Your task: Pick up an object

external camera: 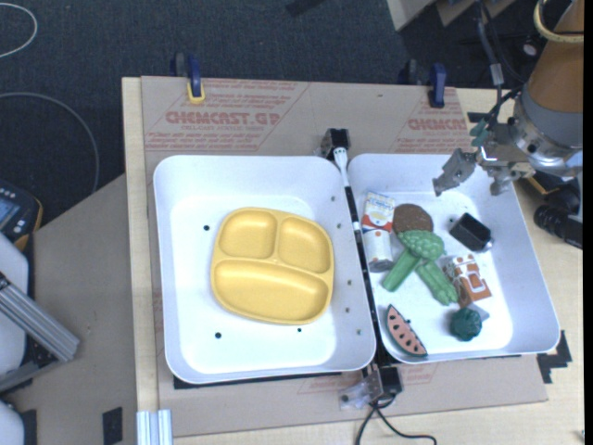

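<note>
My tool [474,167] hangs over the far right corner of the right bin [533,276], its two grey fingers spread apart with nothing between them, so I am carrying nothing and the pick is not yet made. It sits high and off to the side of the pile, which I judge leaves me a free choice of target. Nearest to it lies a small black block [471,231], apart from the rest and flat on the white floor; that isolation would make it the easiest grab, I think. Further in, the toys crowd together: a brown round piece [413,218] touching a white carton [378,213], green vegetable shapes [422,262] crossing each other in the middle, an orange and white packet [470,280] beside them, a dark green lump [466,324] near the front wall, and a watermelon slice [405,332] lying against the front rim. Crowded things risk a pinch on two at once. The left bin [176,276] holds a yellow divided plate [272,265], centred and alone. Both bins rest on a brown board [278,109] clamped to the desk [83,248].
</note>
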Tool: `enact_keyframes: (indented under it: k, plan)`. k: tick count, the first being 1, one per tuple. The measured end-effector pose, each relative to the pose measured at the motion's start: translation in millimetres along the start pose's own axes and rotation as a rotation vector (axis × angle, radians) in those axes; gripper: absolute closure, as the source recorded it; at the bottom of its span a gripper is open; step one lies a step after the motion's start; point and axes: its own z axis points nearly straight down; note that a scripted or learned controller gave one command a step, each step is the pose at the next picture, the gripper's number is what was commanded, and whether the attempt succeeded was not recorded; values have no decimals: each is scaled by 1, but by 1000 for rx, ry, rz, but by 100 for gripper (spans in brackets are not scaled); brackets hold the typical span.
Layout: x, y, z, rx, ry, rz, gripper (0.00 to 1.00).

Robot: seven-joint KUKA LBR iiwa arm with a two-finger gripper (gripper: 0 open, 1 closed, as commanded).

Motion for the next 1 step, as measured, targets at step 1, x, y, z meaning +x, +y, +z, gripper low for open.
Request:
enact_keyframes:
  k: [1]
  plan:
    - [3, -67, -72, -7, -1, 2, 0]
